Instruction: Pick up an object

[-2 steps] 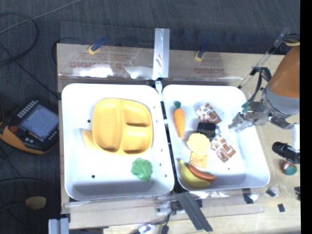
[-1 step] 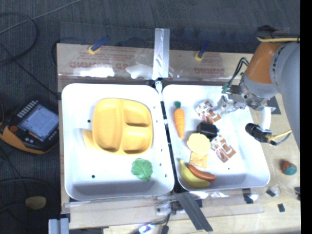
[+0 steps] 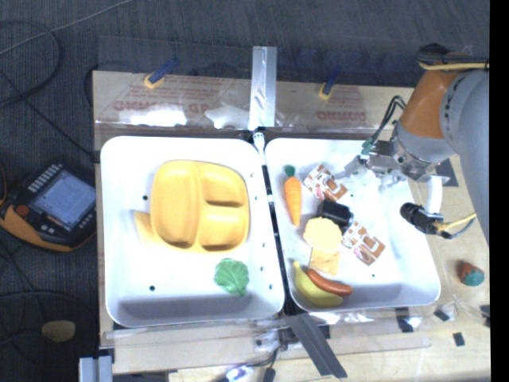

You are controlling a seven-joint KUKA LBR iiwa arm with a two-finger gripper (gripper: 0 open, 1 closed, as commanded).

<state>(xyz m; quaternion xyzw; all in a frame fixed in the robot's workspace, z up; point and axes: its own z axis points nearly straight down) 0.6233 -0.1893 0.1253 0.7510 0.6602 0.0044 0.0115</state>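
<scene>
Bins, two, shallow and white, side by side on the bench. Left bin [image 3: 119, 293] holds a yellow divided tray [image 3: 199, 204] lying on a yellow wedge-shaped piece [image 3: 143, 225] that pokes out at its left, and a green leafy toy vegetable [image 3: 232, 275] near the front wall, apart from the tray.

Right bin [image 3: 413, 285] holds the pickable items, grouped in its left and middle part:
- toy carrot [image 3: 293, 199], orange with a green top, lying along the left wall;
- red-and-white patterned packet [image 3: 324, 183], just right of the carrot;
- small black object [image 3: 335, 212], touching the packet's lower edge;
- pale yellow round piece [image 3: 322, 234] with a yellow cheese-like slice [image 3: 324, 259] below it;
- second red-and-white packet [image 3: 364, 243], just right of the round piece;
- toy banana [image 3: 312, 290] with a red sausage [image 3: 328, 282] lying across it, at the front wall.

Arm, grey with orange band, reaches in from the right over the bin's upper right corner. Gripper [image 3: 374, 165] sits above the bin's back right area; whether its fingers are apart or together cannot be told. Nothing is visible between them. Nearest item is the upper patterned packet, to the gripper's left and slightly lower in view, near but apart. All other items lie farther left and toward the front.

Handheld control pendant [image 3: 52, 205], outside the bench at left.
</scene>
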